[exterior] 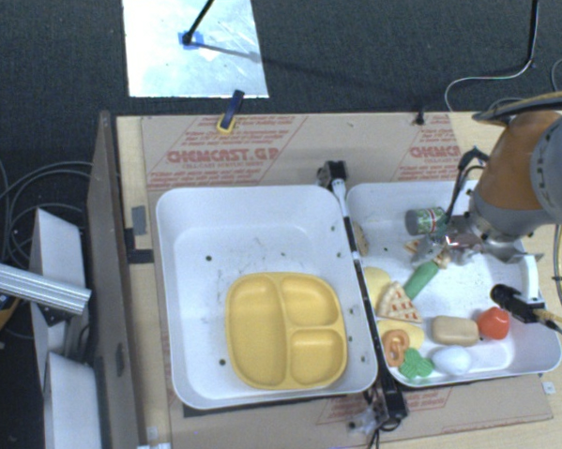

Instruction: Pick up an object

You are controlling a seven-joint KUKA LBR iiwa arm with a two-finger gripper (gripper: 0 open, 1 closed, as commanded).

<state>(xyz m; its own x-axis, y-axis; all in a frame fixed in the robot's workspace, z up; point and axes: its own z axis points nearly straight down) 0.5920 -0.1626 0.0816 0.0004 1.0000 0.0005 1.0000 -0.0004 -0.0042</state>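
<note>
The right bin (pixel 532 358) holds several toy foods. A green cucumber-like stick (pixel 421 279) lies tilted near its middle, and a grey-green can (pixel 423 221) lies on its side at the back. A pizza slice (pixel 398 304), a tan bread piece (pixel 454 330), a red tomato (pixel 494 323), a white egg (pixel 450 358), a green piece (pixel 416 364) and an orange ring (pixel 394 344) crowd the front. My gripper (pixel 441 244) hangs low in this bin, between the can and the upper end of the green stick. Nothing shows as held.
A yellow divided plate (pixel 286 327) lies in the left bin (pixel 185 271). The arm's grey and orange body (pixel 527 173) covers the right bin's far right corner. A black part (pixel 512 302) juts over the bin near the tomato. The divider (pixel 354 262) runs between the bins.
</note>
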